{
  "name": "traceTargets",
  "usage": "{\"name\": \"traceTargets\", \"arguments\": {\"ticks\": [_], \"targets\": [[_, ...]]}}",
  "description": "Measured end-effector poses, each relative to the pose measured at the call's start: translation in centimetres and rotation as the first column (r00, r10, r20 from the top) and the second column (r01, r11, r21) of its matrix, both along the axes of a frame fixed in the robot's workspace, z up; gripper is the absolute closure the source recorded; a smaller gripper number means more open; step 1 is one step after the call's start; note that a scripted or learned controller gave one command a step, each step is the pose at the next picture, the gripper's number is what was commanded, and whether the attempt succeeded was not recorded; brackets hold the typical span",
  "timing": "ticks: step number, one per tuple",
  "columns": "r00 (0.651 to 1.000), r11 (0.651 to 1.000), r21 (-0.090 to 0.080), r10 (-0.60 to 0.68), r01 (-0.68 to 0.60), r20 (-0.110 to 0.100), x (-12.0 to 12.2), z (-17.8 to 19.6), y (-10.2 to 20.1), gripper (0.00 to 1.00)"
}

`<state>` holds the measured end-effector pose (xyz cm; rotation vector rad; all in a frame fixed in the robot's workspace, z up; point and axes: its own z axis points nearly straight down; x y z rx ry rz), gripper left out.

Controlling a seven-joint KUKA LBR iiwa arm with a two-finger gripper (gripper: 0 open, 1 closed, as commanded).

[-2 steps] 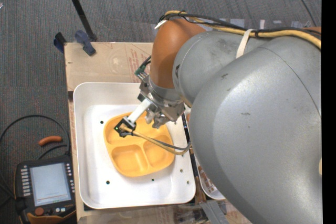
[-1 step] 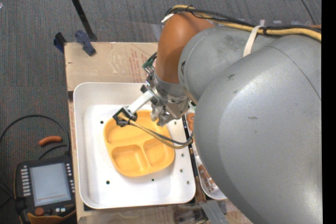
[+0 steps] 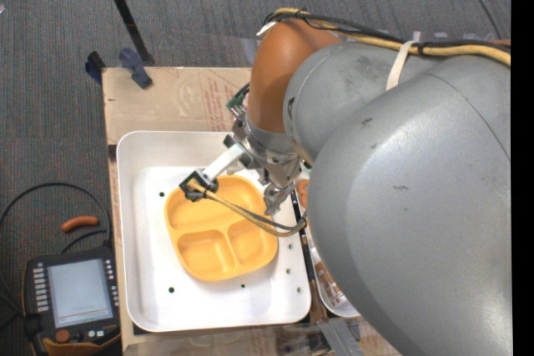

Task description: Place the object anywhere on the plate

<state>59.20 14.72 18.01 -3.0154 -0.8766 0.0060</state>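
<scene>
A yellow plate (image 3: 219, 235) with three compartments lies in the left white bin (image 3: 150, 171), slightly toward its right side. My gripper (image 3: 275, 194) hangs over the plate's upper right rim, close to the wall between the two bins. The arm's bulk hides much of it from above. A small orange-brown thing (image 3: 302, 193) peeks out just right of the gripper, at the edge of the right bin; I cannot tell what it is or whether it is held. The plate's compartments that I can see hold nothing.
The right bin (image 3: 327, 296) is mostly hidden under the grey arm; a sliver of its rim with brownish contents shows at the bottom. A teach pendant (image 3: 75, 292) and an orange-handled tool (image 3: 79, 223) lie on the floor to the left.
</scene>
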Motion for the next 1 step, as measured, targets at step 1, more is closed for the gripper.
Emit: {"name": "traceTargets", "arguments": {"ticks": [1], "targets": [[1.0,1.0,0.0,-0.005,0.005,-0.004,0.06,0.77,-0.25,1.0]]}}
